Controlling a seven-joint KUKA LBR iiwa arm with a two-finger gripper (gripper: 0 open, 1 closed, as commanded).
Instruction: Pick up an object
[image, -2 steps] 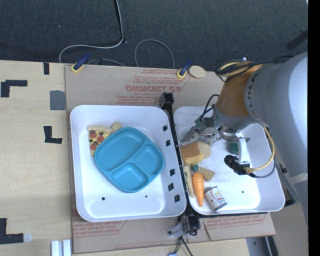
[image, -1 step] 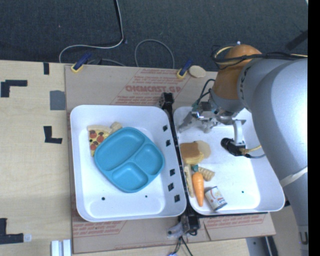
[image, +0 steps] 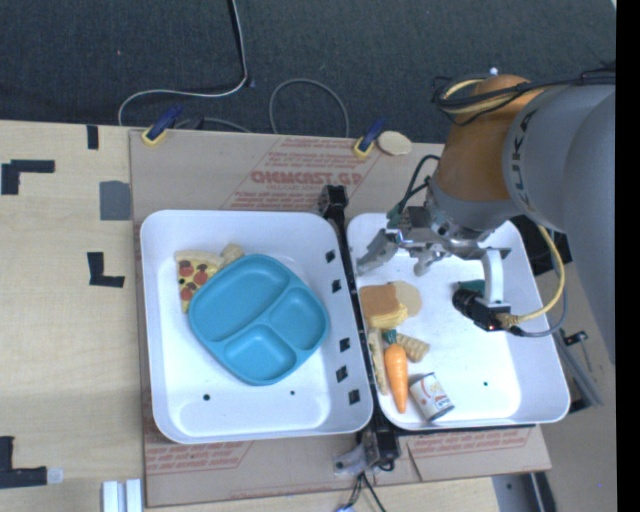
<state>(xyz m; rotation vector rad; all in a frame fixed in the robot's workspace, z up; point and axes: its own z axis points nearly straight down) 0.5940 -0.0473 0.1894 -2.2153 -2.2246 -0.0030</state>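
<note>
cardboard (image: 290, 172) lettering, partly legible

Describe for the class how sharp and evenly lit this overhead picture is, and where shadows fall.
Camera view: lighting even and soft, no harsh glare on the white bins; blue tray and carrot fairly sharp; faint shadow under the gripper; overall slightly grainy.

Slanted overhead view of both bins (image: 160, 300)
</note>
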